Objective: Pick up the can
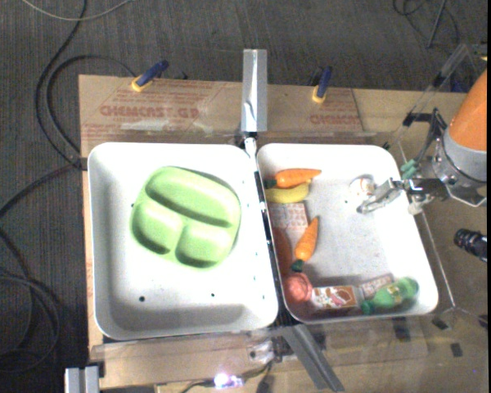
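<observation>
Dark grey carpet floor (147,23) around brown worktop (204,109); black cables (53,97) left of worktop, white cable (57,11) beyond its far left corner.

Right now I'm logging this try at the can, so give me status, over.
Gripper over right bin, upper right, nothing seen between its fingers. Can lying on its side at bin's near edge, untouched. Green toy against its right end.
</observation>
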Controlling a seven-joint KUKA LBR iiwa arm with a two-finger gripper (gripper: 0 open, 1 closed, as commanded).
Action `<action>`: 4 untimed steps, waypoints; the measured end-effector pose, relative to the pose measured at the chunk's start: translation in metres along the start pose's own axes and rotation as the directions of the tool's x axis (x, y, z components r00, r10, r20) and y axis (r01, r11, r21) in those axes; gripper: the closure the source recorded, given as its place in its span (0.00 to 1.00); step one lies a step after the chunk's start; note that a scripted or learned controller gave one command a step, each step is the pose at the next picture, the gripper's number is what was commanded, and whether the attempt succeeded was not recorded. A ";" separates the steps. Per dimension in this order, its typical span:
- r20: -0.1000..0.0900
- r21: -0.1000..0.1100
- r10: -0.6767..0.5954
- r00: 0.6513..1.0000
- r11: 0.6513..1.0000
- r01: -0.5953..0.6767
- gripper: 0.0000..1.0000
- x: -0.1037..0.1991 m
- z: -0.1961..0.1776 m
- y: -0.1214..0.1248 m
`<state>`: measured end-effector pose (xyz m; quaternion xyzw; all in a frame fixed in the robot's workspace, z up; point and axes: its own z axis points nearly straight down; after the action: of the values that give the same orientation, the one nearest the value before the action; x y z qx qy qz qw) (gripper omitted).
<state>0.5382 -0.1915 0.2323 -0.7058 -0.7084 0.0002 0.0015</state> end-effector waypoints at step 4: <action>0.003 0.000 0.413 0.911 0.911 -0.413 0.00 0.022 0.069 0.071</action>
<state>0.6094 -0.1694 0.1636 -0.8396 -0.5433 0.0016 0.0008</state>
